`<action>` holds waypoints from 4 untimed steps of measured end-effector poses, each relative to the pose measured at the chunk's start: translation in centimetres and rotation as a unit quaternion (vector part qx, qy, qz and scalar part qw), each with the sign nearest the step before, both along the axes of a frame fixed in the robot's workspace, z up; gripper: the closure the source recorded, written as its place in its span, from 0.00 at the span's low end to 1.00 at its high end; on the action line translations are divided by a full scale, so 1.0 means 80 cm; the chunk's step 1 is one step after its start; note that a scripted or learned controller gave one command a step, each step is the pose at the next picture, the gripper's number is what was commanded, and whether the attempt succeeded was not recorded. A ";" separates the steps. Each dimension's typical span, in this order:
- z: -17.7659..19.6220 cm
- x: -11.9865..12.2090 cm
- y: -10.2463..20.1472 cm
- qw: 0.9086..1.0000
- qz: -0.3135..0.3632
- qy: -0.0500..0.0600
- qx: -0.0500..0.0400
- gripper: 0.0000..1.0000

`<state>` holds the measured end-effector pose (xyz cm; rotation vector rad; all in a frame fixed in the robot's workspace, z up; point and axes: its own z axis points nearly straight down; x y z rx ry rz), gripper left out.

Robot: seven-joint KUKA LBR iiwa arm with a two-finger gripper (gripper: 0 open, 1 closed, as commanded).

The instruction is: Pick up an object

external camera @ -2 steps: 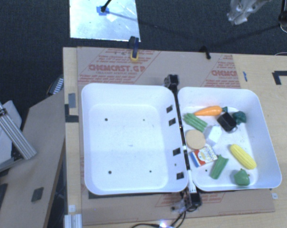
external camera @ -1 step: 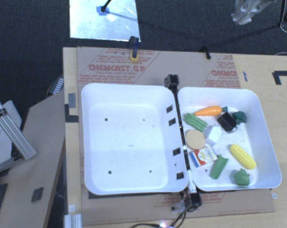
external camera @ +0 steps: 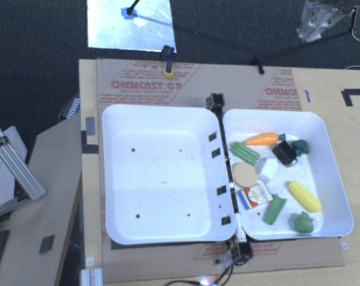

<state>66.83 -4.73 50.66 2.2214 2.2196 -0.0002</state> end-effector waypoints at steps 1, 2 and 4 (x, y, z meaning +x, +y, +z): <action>0.003 0.000 -0.007 1.000 0.001 -0.001 0.000 1.00; 0.013 0.000 -0.007 1.000 0.002 -0.001 0.000 1.00; 0.036 0.000 -0.011 1.000 0.001 -0.001 0.000 1.00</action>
